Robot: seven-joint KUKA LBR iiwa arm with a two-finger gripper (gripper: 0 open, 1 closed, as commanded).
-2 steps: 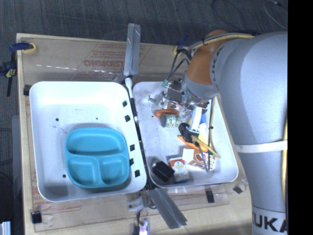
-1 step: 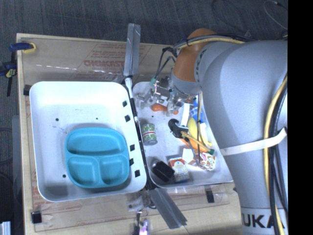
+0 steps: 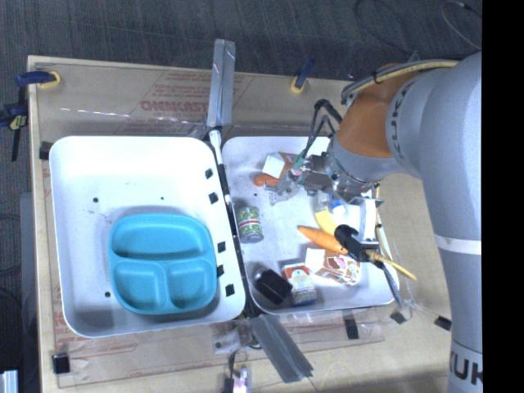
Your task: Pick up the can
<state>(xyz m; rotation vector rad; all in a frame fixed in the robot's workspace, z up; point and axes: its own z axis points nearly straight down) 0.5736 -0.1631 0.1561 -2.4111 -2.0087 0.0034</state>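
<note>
can (image 3: 249, 223) on its side, left edge of right bin (image 3: 270, 293), centre frame, untouched | gripper (image 3: 288, 184) low over upper part of right bin, up-right of can, apart from it; open or closed: cannot tell | blue tray (image 3: 161, 262) in left bin (image 3: 74, 219) | carrot (image 3: 318, 237), black block (image 3: 273, 286), small cartons (image 3: 301, 275) lower right bin

The grey arm (image 3: 434, 146) reaches in from the right, its tool (image 3: 288, 180) pointing leftward and low
</note>
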